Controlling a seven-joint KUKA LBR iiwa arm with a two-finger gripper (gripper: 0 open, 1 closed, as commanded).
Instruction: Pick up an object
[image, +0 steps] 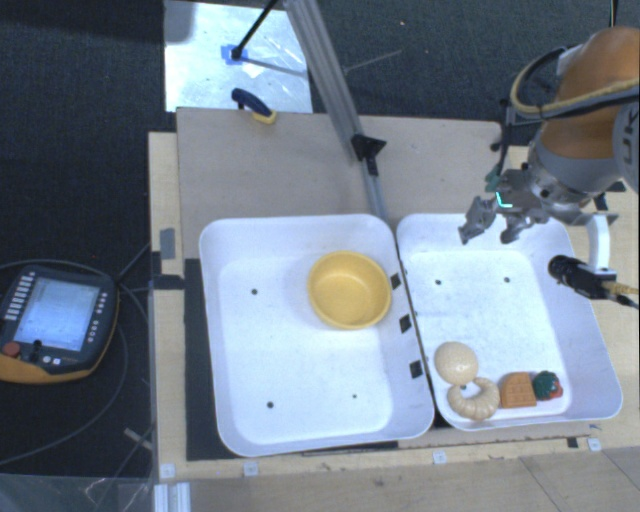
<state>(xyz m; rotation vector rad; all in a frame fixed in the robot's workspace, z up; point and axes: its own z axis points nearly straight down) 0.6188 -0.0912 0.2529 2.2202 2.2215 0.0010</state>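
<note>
A yellow bowl (349, 289) sits in the left bin (250, 400), near its upper right. In the right bin (500, 290), at the front, lie a cream egg-shaped object (456, 361), a beige ring (473, 399) touching it, and an orange block with a green and red piece (527, 389). My gripper (490, 228) hangs over the right bin's back edge, open, with nothing between its two dark fingers. It is well behind the objects at the front.
A teach pendant (52, 322) lies on the floor at the left. A metal pole (340, 100) slants across the board behind the bins. A black-tipped white part (585, 272) sticks out over the right bin's right side.
</note>
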